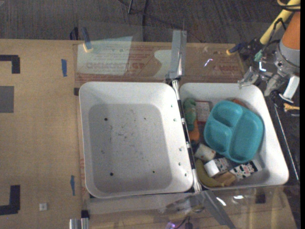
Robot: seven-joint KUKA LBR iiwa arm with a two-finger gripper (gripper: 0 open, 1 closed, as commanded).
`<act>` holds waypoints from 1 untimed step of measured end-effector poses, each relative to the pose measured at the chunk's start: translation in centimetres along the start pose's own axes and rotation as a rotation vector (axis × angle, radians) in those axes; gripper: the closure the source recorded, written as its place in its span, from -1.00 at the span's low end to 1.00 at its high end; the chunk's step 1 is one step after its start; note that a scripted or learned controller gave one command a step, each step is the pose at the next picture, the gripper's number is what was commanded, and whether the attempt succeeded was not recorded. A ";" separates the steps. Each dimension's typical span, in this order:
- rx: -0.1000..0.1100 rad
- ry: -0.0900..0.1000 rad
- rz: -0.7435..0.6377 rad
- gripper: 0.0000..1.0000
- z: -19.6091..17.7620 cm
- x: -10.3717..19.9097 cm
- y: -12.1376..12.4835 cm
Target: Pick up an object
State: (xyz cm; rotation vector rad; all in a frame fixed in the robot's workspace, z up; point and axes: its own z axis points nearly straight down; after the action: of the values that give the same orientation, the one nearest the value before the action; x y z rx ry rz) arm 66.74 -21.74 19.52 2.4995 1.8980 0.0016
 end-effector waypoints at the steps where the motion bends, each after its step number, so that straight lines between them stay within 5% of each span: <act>1: 0.001 0.001 0.228 -1.00 8.9 0.2 -6.3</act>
State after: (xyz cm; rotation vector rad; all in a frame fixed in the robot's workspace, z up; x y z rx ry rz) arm 60.78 -19.88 10.61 2.7003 1.6022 0.0032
